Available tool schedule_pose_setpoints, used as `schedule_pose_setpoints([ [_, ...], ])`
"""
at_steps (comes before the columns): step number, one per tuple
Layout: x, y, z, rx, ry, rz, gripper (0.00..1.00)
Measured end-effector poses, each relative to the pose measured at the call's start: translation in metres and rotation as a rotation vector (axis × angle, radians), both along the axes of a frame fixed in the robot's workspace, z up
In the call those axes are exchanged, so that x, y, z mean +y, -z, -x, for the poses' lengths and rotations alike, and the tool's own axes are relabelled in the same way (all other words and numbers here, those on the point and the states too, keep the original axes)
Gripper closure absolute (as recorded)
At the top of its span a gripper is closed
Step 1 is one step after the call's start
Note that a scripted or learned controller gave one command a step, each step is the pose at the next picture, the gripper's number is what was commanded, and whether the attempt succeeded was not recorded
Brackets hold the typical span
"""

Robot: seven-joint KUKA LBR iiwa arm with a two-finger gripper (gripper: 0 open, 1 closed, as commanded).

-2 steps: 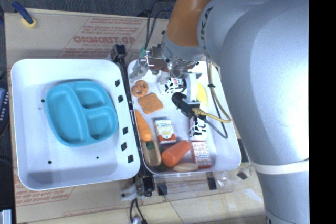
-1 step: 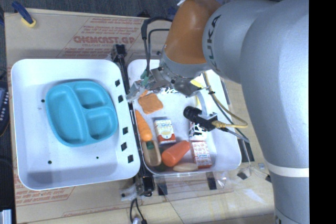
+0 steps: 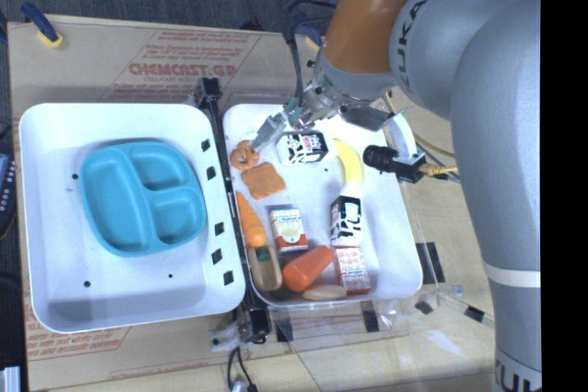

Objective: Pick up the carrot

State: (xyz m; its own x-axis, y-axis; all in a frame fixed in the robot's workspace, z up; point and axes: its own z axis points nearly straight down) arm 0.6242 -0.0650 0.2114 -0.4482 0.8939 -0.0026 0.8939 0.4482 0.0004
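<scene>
The carrot (image 3: pixel 249 218) is a slim orange piece lying along the left wall of the right bin (image 3: pixel 397 225), pointing toward the near end. My gripper (image 3: pixel 265 134) hangs over the far left part of that bin, just above a small brown ring-shaped pastry (image 3: pixel 243 154). It is well short of the carrot, which lies nearer the camera. Nothing shows held in the gripper.
Crowding the right bin are an orange toast slice (image 3: pixel 265 182), a banana (image 3: pixel 348 164), two black-and-white cartons (image 3: pixel 306 146) (image 3: pixel 345 218), a small juice box (image 3: pixel 289 229), a red-orange cone-shaped item (image 3: pixel 308 266) and a red packet (image 3: pixel 351 268). The left bin (image 3: pixel 55 289) holds a blue divided tray (image 3: pixel 142 197).
</scene>
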Motion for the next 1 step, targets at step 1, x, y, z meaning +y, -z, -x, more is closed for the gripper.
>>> schedule_pose_setpoints([
  [1, 0.0405, 0.0208, 0.0658, 0.006, -0.188, -0.003, 0.00],
])
